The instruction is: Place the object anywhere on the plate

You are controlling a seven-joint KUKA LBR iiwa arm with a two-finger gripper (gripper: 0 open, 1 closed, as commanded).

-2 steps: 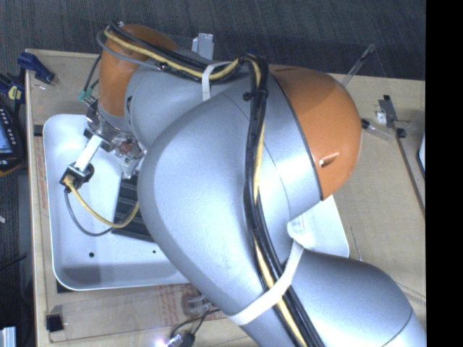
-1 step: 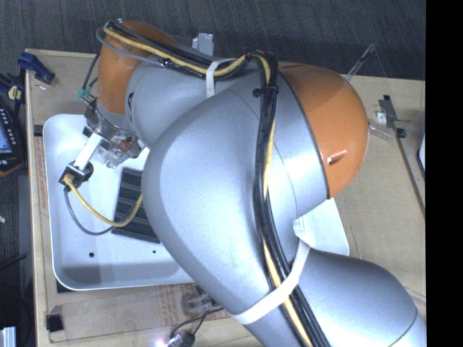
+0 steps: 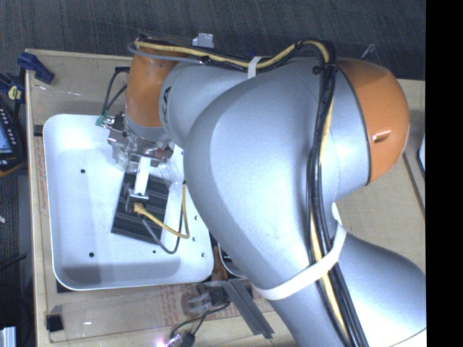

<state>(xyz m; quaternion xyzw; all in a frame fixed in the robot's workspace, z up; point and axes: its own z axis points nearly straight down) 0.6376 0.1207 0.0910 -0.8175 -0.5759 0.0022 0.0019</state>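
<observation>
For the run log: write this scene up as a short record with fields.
arm: grey, orange band, reaching in from the right, covering much of the bench
left bin: white, shallow, at the view's left
gripper: over the left bin's far half
held item: cannot tell
blue clamp: bench's far-left corner

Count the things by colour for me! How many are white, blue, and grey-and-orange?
White: 1, the bin
Blue: 1, the clamp
Grey and orange: 1, the robot arm
Total: 3, though the arm may hide more behind it.
</observation>
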